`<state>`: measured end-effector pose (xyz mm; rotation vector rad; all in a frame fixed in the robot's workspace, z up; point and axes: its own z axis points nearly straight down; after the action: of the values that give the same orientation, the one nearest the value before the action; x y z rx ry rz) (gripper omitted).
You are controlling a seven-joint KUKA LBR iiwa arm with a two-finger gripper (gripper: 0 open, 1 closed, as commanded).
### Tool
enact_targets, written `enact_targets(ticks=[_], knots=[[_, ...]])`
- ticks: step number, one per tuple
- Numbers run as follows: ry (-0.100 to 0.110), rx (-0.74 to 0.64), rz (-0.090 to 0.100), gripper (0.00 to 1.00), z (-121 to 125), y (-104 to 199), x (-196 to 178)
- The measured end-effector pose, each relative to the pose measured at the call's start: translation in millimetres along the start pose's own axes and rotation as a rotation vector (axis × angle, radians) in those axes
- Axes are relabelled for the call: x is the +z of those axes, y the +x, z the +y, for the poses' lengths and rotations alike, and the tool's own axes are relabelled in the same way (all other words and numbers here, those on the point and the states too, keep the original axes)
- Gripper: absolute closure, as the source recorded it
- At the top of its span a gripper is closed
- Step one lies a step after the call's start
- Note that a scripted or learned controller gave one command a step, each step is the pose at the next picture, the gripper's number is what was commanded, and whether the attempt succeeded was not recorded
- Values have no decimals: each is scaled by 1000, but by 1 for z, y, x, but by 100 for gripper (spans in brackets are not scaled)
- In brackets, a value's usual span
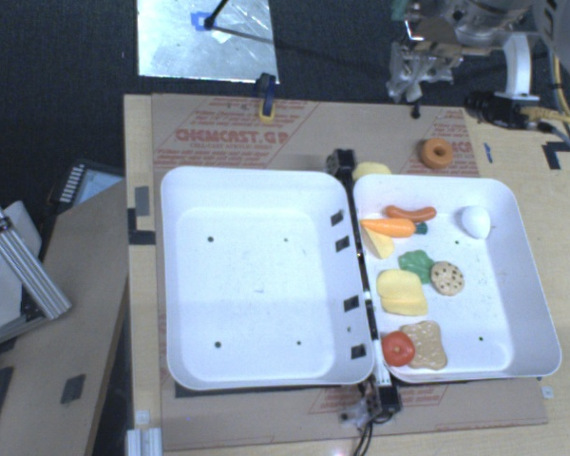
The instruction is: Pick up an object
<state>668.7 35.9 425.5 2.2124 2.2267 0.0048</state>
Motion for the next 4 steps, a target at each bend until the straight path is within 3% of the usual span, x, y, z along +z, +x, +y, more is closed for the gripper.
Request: enact_targets(ticks=[2,4], knots=[[1,-1,1,100,0,64,-20],[0,1,0,100,1,110,-60]])
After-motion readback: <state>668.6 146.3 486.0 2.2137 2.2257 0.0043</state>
